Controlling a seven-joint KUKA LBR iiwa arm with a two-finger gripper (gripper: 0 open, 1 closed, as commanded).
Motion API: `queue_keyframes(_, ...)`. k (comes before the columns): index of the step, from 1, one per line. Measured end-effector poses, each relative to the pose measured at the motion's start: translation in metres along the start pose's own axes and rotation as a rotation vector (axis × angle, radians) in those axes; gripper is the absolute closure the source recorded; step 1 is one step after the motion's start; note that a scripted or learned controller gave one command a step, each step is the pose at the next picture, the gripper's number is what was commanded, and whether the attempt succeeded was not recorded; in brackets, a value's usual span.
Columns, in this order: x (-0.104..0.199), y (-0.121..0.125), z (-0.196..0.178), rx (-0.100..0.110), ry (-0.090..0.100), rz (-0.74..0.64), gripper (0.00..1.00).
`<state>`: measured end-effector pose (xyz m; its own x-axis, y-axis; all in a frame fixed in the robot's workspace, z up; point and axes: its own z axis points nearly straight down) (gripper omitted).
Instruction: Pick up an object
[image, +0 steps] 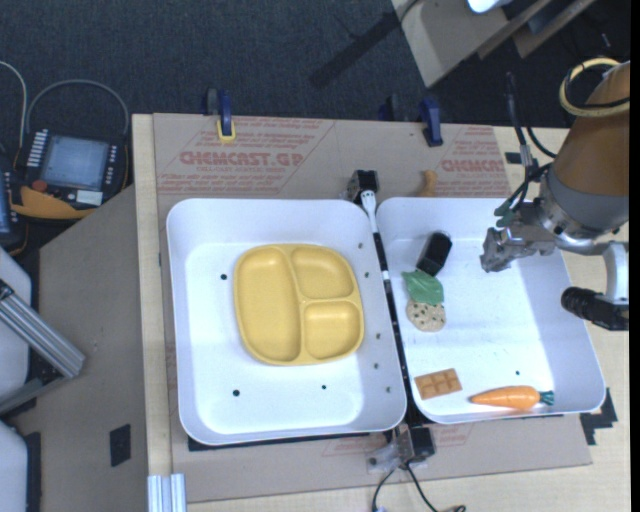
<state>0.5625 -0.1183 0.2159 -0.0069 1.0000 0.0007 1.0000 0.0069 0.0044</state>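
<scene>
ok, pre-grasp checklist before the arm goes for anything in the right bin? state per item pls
1. Gripper carries nothing: ok, nothing is seen between or under it.
2. Gripper is above the right bin: ok, near its upper right part.
3. Finger opening: cannot tell, too small and blurred.
4. Targets present: ok. Black object, green piece, cookie, cracker and carrot all lie in the right bin.
5. Targets separated: partly not ok. The green piece and cookie touch or nearly touch; the carrot lies close to the front wall.
6. Yellow divided plate out of the way: ok, it sits in the left bin.
</scene>
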Motion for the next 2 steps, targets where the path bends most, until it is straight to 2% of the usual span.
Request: queue_keyframes(2,0.114,0.026,0.009,0.002,0.0,0.001,1.0)
